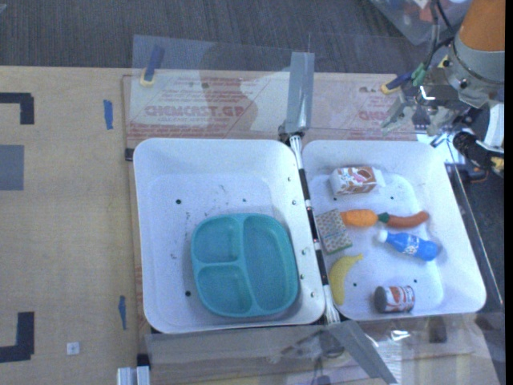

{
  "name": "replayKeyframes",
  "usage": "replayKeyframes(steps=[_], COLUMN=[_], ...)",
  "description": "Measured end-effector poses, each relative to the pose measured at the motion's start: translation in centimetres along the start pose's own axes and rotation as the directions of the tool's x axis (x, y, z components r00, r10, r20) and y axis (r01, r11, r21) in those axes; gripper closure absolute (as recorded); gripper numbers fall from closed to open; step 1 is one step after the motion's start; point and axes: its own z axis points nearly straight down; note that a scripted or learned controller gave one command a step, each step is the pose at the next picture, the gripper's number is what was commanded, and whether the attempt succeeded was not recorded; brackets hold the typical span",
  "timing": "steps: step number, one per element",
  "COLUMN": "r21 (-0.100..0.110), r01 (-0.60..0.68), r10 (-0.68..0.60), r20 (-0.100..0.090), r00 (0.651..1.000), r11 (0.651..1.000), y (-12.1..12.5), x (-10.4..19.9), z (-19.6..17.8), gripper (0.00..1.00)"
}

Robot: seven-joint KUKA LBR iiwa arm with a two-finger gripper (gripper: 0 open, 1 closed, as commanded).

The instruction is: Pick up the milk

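Milk (pixel 354 180) lying on side near back wall of right bin (pixel 457 215), well apart from gripper (pixel 422 107), parked above bin's far right corner. Finger state impossible to tell. Carrot (pixel 358 218) just in front of carton, checkered packet (pixel 331 230) near. Risks, as judgement: descent too close to wall, fingers clipping rim; carton, smooth and toppled, likely sliding or rolling under closing fingers; carrot nudged or caught by mistake.

Teal tray (pixel 243 265), red-and-white milk (pixel 354 180), blue bottle (pixel 409 245)
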Motion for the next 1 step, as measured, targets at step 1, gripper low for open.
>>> replayKeyframes(steps=[1], r21=[-0.001], r01=[-0.03], r10=[0.03], r20=[0.001], r00=[1.0], r11=[1.0], y=[-4.72], x=[-6.91], z=[12.27], gripper=[0.0])
